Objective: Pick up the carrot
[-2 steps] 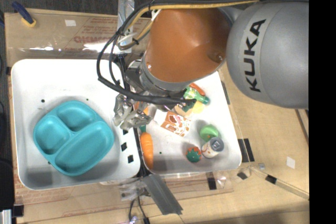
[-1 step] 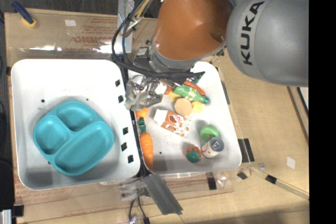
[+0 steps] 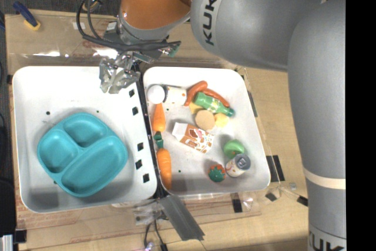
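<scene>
Two white bins are sitting side by side on the table (image 3: pixel 53 32), and the gripper (image 3: pixel 119 75) is hanging over the far inner corner of the left bin (image 3: pixel 35 91), right by the divider; it is carrying nothing, and whether it is spread or pressed together I cannot tell. One teal divided plate (image 3: pixel 82 153) is lying in the left bin, taking the near middle, with bare floor showing along the far side. Over in the right bin (image 3: pixel 249 109), I am counting two carrots: one carrot (image 3: pixel 158 117) is lying along the left wall, and a second carrot (image 3: pixel 164 166) is lying nearer the front, also tight against that wall, a small green piece between them. Also in there: one white cup (image 3: pixel 156 93) at the far left, one green bottle (image 3: pixel 212 104), one round tan item (image 3: pixel 205 119), one printed carton (image 3: pixel 195 137), one small can (image 3: pixel 238 164), one green fruit (image 3: pixel 233 148). The middle of that bin is crowded, and both carrots are hugging the wall, leaving little room on that side
</scene>
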Robot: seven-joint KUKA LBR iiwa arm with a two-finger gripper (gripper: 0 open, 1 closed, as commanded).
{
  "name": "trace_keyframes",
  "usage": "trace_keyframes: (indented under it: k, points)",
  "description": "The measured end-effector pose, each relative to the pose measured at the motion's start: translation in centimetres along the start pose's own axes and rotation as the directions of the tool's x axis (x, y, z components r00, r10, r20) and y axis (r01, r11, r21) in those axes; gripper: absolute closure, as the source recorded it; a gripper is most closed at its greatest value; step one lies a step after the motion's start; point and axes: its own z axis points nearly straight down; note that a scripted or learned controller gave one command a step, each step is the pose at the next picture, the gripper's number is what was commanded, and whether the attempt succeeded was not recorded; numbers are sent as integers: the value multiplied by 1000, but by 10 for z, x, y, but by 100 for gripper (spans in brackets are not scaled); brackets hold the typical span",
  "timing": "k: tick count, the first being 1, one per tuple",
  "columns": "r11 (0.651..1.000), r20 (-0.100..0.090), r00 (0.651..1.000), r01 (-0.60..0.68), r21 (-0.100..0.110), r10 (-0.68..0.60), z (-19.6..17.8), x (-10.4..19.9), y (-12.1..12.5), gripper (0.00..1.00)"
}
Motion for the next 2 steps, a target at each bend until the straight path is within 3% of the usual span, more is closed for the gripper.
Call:
trace_keyframes:
  k: [1,2]
  points:
    - [998,3,998,70,8,-70,-43,-40,62,100]
    - [968,-1,968,251,4,-251,-57,-49,127,100]
